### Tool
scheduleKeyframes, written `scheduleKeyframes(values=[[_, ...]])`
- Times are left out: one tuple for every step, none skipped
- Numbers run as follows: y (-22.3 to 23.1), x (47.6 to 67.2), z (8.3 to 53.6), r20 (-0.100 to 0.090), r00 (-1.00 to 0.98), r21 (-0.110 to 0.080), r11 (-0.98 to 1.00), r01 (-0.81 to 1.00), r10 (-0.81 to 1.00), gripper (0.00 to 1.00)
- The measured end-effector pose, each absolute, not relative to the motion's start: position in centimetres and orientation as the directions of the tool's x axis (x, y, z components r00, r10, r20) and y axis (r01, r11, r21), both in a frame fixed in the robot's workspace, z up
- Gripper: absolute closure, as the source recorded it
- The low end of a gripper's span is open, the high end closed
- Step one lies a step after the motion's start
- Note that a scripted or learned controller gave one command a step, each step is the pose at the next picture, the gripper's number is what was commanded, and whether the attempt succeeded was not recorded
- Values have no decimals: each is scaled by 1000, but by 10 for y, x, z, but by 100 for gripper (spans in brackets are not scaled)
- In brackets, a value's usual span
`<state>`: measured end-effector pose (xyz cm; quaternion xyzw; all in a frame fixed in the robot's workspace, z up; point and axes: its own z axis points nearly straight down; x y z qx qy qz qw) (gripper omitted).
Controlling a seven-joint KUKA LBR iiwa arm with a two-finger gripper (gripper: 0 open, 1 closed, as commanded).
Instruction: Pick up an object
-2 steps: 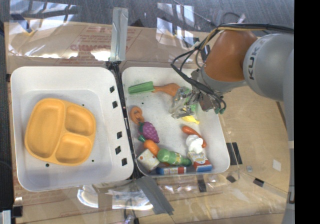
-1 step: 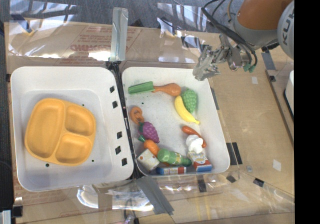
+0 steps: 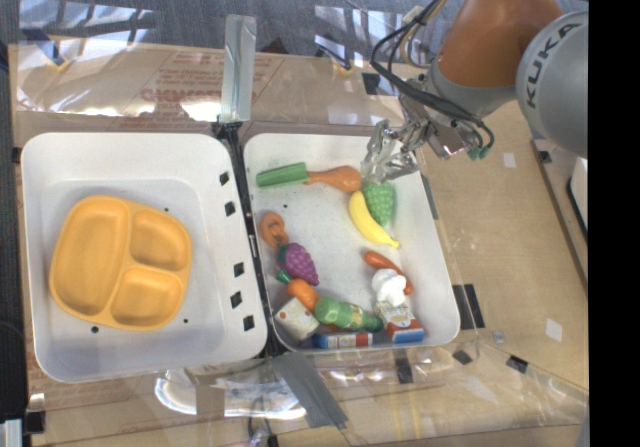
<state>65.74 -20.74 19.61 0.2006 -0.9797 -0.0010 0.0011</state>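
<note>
My gripper [image 3: 386,163] hangs over the back right part of the right bin [image 3: 436,235], on the grey arm with the orange band [image 3: 490,30]. Its tip is right at the top of a green knobbly toy [image 3: 380,203], which lies against a yellow banana [image 3: 368,222]. I cannot tell whether the gripper touches the green toy. Just to its left lies an orange piece [image 3: 338,177] joined to a green stick [image 3: 283,175].
The right bin also holds purple grapes [image 3: 297,261], an orange curl [image 3: 272,228], a carrot [image 3: 301,292], a green bottle [image 3: 347,314], a white and red toy [image 3: 390,287] and small boxes [image 3: 342,339] along the front wall. A yellow divided plate [image 3: 120,261] sits in the left bin [image 3: 40,165].
</note>
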Motion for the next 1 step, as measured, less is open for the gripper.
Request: scheduleKeyframes(values=[[-208,658,199,-1,-920,-1,920,-392,-392,0]])
